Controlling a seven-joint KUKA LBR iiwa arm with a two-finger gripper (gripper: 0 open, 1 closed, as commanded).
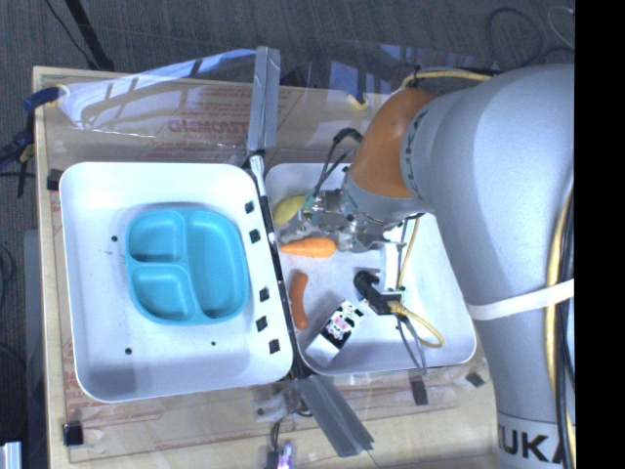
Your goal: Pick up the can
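Left of bench: shallow white bin with a blue three-compartment tray lying flat near its centre.

Right of bench: second white bin, just beside the first, the two rims touching along the middle.

Inside the right bin, from far edge to near edge: a yellow-green fruit against the left wall; an orange carrot lying crosswise just below it; a slim orange-red sausage-shaped item lengthwise along the left wall; the can, small, black-and-white patterned, lying tilted near the front left corner, just right of the sausage-shaped item and apart from the carrot.

Above the right bin: grey KUKA arm with orange band, wrist down over the far left part of the bin. Gripper low beside the fruit and carrot, well short of the can; claw state impossible to tell, nothing seen grasped.

Near the bin centre: black fitting with a looping yellow cable.
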